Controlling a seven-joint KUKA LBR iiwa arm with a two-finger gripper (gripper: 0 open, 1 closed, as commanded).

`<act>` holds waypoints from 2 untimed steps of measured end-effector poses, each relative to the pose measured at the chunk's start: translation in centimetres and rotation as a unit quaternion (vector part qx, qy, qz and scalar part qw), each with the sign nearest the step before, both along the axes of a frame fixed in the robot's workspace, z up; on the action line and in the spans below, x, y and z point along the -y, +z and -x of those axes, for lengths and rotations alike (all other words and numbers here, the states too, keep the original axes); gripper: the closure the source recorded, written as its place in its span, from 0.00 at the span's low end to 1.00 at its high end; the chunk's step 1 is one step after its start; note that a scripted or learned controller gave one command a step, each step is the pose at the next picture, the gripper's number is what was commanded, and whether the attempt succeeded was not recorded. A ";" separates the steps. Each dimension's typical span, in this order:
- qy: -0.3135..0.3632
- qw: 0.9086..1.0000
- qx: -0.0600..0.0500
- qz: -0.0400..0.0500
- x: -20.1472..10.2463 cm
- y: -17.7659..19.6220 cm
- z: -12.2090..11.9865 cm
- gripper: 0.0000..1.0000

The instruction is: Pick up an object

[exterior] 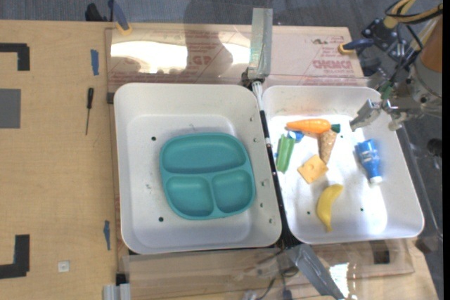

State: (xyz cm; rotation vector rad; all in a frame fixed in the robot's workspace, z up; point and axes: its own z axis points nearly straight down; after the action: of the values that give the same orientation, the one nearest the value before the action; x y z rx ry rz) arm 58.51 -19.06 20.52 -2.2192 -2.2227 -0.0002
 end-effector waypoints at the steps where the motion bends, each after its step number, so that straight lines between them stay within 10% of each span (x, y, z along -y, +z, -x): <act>1: 0.022 1.000 0.005 -0.004 2.0 -10.5 -0.4 0.00; 2: 0.023 1.000 0.005 -0.002 2.2 -9.6 -0.3 1.00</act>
State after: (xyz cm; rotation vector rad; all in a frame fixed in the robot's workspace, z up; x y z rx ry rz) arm 58.85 -21.22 10.94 -2.1709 -2.2761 -0.0144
